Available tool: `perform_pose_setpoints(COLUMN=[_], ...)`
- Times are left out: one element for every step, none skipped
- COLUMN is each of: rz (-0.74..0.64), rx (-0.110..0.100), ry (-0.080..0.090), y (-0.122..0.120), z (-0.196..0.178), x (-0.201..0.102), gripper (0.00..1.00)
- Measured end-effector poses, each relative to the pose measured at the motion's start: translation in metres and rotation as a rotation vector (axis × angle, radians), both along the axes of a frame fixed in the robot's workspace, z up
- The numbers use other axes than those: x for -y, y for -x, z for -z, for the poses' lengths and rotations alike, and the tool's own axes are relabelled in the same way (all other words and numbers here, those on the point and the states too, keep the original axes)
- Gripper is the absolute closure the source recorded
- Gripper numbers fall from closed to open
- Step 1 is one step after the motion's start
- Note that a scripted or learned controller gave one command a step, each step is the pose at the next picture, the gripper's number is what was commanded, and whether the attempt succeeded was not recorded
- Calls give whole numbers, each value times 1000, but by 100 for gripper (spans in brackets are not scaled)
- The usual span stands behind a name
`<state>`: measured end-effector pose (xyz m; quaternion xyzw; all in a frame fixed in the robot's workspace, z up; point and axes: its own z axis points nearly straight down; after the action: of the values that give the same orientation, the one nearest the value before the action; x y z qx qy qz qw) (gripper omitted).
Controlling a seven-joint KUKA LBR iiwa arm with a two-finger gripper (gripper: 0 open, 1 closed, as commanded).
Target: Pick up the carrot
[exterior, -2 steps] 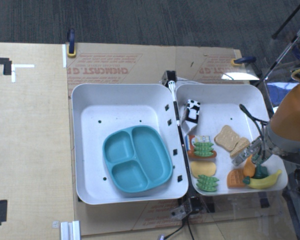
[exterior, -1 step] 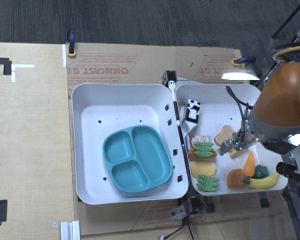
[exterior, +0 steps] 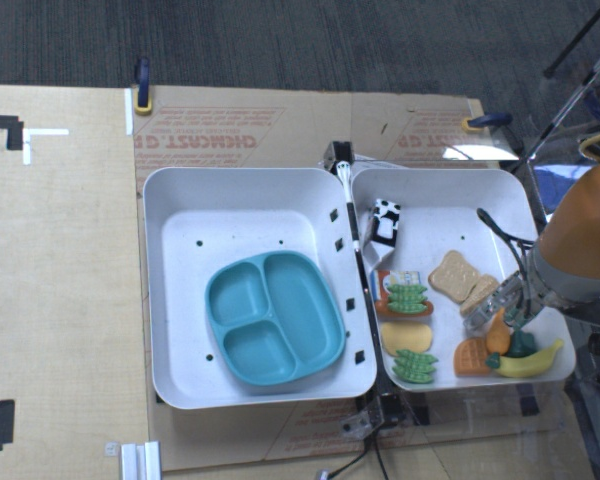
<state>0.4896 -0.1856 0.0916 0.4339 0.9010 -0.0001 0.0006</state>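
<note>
Lab: clamped cardboard (exterior: 210,128), bins (exterior: 170,268).

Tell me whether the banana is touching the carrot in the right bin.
Touching. The camera view shows the banana lying against the carrot near the bin's front right corner, with no white bin floor visible between them.

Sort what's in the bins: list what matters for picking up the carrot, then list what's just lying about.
For the job:
carrot, in the right bin
tool, just above the carrot

Lying about:
banana
toast slices
orange piece
pea pods
black-and-white item
teal divided plate, in the left bin
</note>
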Motion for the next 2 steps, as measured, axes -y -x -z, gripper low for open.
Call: perform_pose_setpoints(rz=[-268,-525], rx=[6,6], ry=[2,6], y=[-22,-3], z=[-101,-138], x=[-98,13], gripper=[100,100])
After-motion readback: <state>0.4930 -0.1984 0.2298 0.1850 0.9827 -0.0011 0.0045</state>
